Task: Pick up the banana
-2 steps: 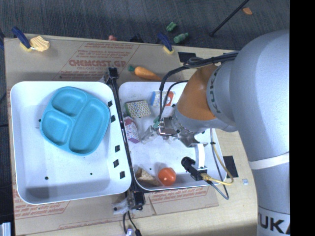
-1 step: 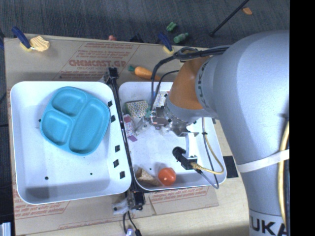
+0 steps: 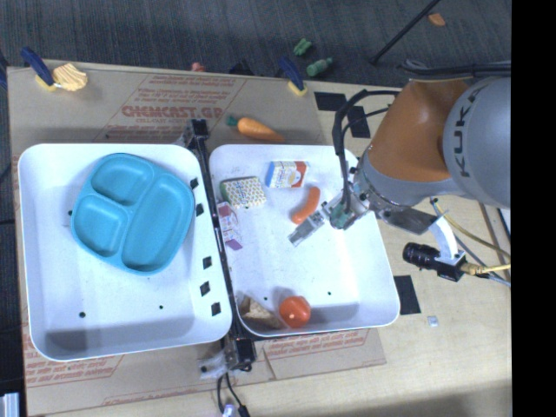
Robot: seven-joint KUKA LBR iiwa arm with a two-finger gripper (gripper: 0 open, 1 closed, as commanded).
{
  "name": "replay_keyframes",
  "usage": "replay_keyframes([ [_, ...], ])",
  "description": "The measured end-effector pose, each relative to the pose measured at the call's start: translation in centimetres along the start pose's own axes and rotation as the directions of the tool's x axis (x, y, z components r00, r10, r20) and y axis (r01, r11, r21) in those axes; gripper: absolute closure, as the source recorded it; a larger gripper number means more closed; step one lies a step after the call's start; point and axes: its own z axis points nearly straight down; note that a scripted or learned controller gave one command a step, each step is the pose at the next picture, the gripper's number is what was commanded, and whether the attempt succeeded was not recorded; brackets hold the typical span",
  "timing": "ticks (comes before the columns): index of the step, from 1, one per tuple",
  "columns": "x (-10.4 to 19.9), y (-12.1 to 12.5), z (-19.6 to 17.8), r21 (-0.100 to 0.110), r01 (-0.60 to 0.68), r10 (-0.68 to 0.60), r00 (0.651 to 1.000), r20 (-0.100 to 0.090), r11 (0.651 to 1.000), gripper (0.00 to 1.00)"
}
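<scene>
My gripper (image 3: pixel 314 225) hangs low over the right bin (image 3: pixel 369 272), near its middle right. It sits just below the lower end of an orange-red sausage (image 3: pixel 306 203). I make out nothing yellow or banana-shaped at the gripper. The grey arm with its orange band (image 3: pixel 426 137) covers the bin's upper right corner and whatever lies under it.
The right bin also holds a small carton (image 3: pixel 287 174), a cracker box (image 3: pixel 243 192), a pink packet (image 3: pixel 228 226), a red-orange ball (image 3: pixel 295 310) and a brown piece (image 3: pixel 257 311). A blue divided plate (image 3: pixel 132 211) lies in the left bin. A carrot (image 3: pixel 256 129) rests on the bench behind.
</scene>
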Motion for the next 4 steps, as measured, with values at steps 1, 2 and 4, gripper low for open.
replay_keyframes([
  [1,2.5,3.8,10.5,0.003,-0.027,0.027,1.000,-0.004,1.000,0.00],
  [2,2.2,4.1,11.8,0.002,0.204,-0.204,0.979,-0.004,0.979,0.00],
  [4,5.2,16.5,-2.7,-0.001,0.374,-0.374,0.927,0.001,0.927,0.00],
])
